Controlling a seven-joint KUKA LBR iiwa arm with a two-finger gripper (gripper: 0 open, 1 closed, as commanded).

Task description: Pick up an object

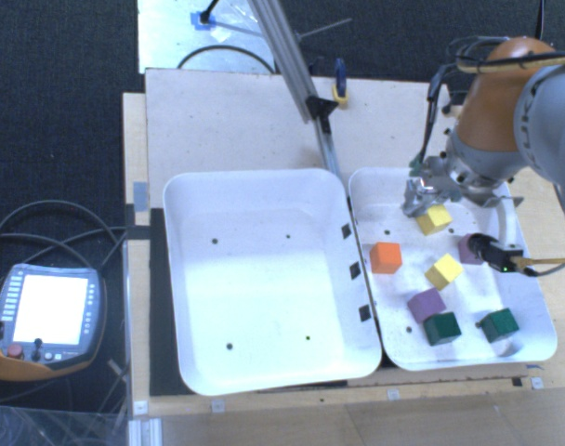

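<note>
The claw (pixel 422 196) is seen low in the right bin (pixel 533 342), near its far rim; its grip cannot be told. A yellow cube (pixel 434 218) lies just beside it, with bare floor toward the orange cube (pixel 386 257).

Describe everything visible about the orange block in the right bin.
The small orange cube-shaped block looks solid and matte, like foam or painted wood. It rests flat on the floor of the shallow white right bin, near its left wall, slightly rotated. Nothing touches it; the nearest yellow cube-shaped block lies apart on its right.
</note>
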